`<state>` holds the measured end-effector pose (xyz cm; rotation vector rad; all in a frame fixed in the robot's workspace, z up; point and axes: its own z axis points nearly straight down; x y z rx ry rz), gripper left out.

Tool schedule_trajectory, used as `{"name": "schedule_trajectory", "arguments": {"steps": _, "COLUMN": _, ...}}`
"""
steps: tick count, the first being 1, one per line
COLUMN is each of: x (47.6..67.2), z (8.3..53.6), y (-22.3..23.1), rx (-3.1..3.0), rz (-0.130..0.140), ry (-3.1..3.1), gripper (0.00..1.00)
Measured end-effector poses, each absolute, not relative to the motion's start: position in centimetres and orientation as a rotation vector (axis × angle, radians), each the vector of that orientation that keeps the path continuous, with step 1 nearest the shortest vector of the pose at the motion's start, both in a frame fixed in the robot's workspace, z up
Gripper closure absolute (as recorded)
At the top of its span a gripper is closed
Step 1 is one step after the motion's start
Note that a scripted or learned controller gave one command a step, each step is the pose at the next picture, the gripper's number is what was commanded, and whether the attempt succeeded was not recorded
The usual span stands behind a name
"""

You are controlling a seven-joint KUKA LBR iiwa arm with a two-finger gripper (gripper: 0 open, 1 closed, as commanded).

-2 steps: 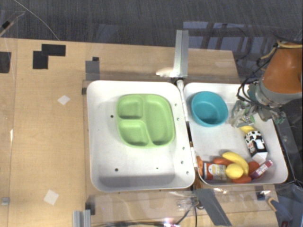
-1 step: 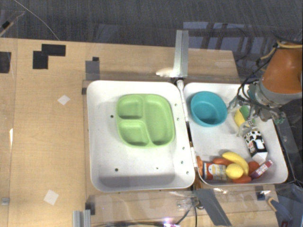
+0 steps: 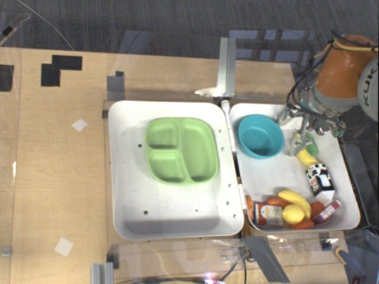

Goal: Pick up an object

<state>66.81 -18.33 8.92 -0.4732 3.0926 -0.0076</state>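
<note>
My gripper (image 3: 303,135) hangs over the back right part of the right bin (image 3: 269,170), under the orange wrist band. Just below it lies a small yellow piece (image 3: 306,157) with a green bit (image 3: 312,149) at its top. A teal bowl (image 3: 259,136) stands to the gripper's left. Toward the front lie a black-and-white spotted carton (image 3: 320,178), a banana (image 3: 295,198), a lemon (image 3: 293,214) and a red bottle (image 3: 267,212). Nothing is visibly held in the gripper.
The left bin (image 3: 127,206) holds a green divided plate (image 3: 180,149). A metal post (image 3: 224,70) rises at the back between the two bins. Cables hang beside the wrist at the right bin's back right corner.
</note>
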Motion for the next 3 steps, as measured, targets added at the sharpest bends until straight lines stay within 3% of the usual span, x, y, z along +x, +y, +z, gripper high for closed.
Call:
{"name": "schedule_trajectory", "arguments": {"steps": 1, "x": 66.4, "z": 9.9, "y": -16.1, "rx": -0.561, "rz": -0.048, "ry": 3.057, "gripper": 0.0}}
{"name": "schedule_trajectory", "arguments": {"steps": 2, "x": 64.5, "z": 9.7, "y": -16.4, "rx": -0.485, "rz": -0.054, "ry": 3.074, "gripper": 0.0}}
{"name": "schedule_trajectory", "arguments": {"steps": 3, "x": 66.7, "z": 10.5, "y": -15.2, "rx": -0.591, "rz": -0.075, "ry": 3.038, "gripper": 0.0}}
